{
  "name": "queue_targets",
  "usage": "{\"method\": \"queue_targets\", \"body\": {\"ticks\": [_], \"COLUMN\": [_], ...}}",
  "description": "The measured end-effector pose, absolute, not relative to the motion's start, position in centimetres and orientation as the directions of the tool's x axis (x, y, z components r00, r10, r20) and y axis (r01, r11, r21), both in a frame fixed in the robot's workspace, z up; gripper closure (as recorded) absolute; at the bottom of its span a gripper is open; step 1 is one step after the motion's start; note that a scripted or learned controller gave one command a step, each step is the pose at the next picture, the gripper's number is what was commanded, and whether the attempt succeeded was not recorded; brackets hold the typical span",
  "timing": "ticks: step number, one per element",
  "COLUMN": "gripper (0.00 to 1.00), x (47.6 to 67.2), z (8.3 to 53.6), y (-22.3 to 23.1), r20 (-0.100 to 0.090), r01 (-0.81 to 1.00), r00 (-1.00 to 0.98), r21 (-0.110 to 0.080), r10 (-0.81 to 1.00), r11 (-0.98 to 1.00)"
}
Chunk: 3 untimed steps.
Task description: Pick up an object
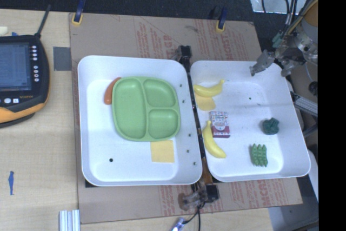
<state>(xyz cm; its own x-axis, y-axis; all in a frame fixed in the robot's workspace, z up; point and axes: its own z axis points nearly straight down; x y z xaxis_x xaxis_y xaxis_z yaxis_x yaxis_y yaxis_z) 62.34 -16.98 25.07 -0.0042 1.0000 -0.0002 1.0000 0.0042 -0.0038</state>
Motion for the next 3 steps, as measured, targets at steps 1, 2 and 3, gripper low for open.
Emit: {"method": "queue_targets", "body": {"ticks": [1,2,3], "gripper": [0.00,0.00,0.00], "x": [60.4,59.1,65.6], "z": [14.6,12.4,9.1], "y": [-15.3,-11.1,-11.8], "r20": [0.000,-0.001,0.001], "r01": [1.000,1.000,1.000], "r00": [-0.004,-0.006,-0.006], "r21": [-0.007,-0.005,-0.007], "r10": [1.000,1.000,1.000], "r11": [0.004,0.006,0.006]}}
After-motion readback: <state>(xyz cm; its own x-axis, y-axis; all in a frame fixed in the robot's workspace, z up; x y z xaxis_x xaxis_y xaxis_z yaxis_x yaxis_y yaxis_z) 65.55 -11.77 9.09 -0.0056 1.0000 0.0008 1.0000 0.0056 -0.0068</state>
